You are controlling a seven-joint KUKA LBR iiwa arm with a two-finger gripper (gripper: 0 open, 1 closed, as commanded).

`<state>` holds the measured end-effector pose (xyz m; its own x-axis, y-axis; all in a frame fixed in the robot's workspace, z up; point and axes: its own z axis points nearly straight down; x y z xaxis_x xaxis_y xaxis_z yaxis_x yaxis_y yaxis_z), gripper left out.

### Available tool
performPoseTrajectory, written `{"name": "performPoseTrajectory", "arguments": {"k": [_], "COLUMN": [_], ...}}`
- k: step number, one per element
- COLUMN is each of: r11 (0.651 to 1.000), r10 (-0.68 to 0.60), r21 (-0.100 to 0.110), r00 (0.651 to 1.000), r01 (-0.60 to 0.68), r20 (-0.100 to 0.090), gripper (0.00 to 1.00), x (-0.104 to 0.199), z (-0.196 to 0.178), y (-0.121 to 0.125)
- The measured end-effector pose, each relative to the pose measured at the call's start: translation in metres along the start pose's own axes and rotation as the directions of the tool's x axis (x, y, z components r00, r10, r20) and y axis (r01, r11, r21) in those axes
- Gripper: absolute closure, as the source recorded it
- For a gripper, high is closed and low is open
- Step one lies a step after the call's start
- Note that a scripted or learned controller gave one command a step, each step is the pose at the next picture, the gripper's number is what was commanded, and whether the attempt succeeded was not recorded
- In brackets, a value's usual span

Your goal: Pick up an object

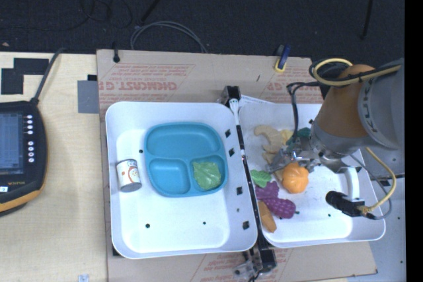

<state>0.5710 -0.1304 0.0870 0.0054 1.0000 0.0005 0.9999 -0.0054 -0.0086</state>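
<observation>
"CHEMCAST" upside-down on cardboard sheet [168, 76]

Two white bins [125, 234], one blue tray [182, 142], one can [128, 176], one orange [295, 178], one grape bunch [277, 200].

the left bin [125, 228] has open floor along its near edge and in its near right corner. a blue divided plate [175, 158] with a green piece [207, 174] in its right compartment fills the middle, and a small can [128, 176] lies just beside the plate at the left wall. in the right bin [317, 231], an orange ball [295, 178], purple grapes [277, 201], a green item [260, 177] and a tan item [269, 135] crowd its left side; the arm [347, 112] hangs over its far right corner. bare floor remains along its near edge.
</observation>
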Motion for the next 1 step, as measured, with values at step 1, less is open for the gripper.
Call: {"name": "performPoseTrajectory", "arguments": {"k": [1], "r11": [1.000], "r10": [0.000], "r21": [-0.003], "r00": [1.000], "r01": [0.000], "r20": [-0.001], "gripper": [1.00], "x": [0.0016], "z": [-0.0103], "y": [0.0030]}}
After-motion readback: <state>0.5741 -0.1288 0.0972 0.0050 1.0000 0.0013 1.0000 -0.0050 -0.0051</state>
